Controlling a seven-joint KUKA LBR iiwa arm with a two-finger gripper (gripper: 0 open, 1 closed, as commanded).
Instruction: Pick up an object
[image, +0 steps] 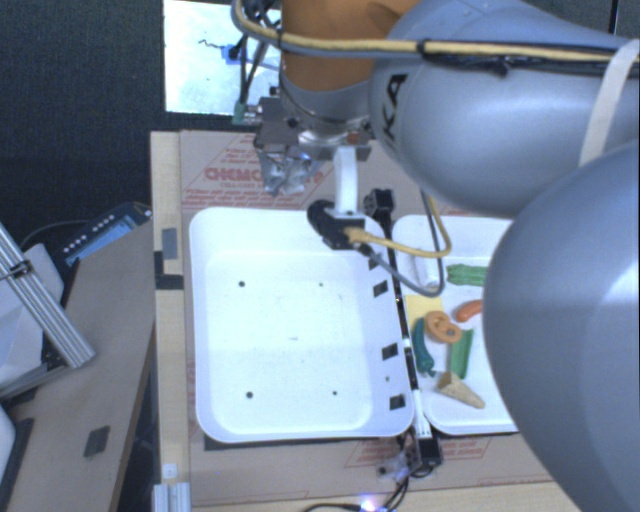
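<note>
Your candidate objects lie in the right bin (470, 425): an orange round piece (441, 325), a green strip (461, 352), a teal piece (423, 352), a tan wedge (461, 391), a green pod (466, 273) and a red bit (469, 310), clustered near its left wall. Beside it you see the left bin (290, 425). The pincer (287, 172) hangs above the counter (222, 165) behind the left bin's far rim; whether it is spread or pressed together, you cannot tell.
</note>
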